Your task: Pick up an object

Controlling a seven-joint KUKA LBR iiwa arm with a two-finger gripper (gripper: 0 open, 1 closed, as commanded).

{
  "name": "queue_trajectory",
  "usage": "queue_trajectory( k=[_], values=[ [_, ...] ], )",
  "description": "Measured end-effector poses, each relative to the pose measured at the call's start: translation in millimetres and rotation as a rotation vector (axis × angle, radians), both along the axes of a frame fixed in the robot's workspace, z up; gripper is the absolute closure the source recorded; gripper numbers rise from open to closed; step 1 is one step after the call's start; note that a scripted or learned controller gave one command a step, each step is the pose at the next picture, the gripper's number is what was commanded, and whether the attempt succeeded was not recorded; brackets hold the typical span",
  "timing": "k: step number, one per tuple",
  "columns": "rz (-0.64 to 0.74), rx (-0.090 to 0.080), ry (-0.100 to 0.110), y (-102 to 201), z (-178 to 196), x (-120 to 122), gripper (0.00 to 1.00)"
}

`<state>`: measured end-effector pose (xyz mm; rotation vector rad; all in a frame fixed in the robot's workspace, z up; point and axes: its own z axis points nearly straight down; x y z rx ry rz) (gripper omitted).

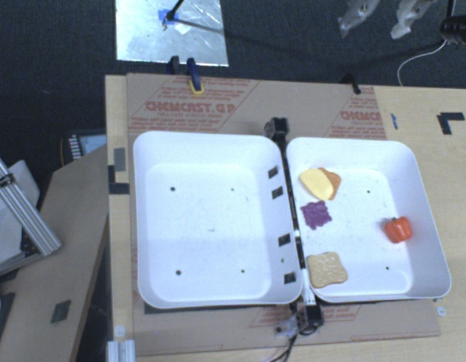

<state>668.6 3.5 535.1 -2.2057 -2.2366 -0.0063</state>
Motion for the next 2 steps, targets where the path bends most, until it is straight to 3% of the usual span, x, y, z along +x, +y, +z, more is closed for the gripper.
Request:
queue_trajectory(
  k=[2],
  values=[
    [-0.001,0.001,0.001,189.5,-0.5,-1.3,0.00]
  ],
)
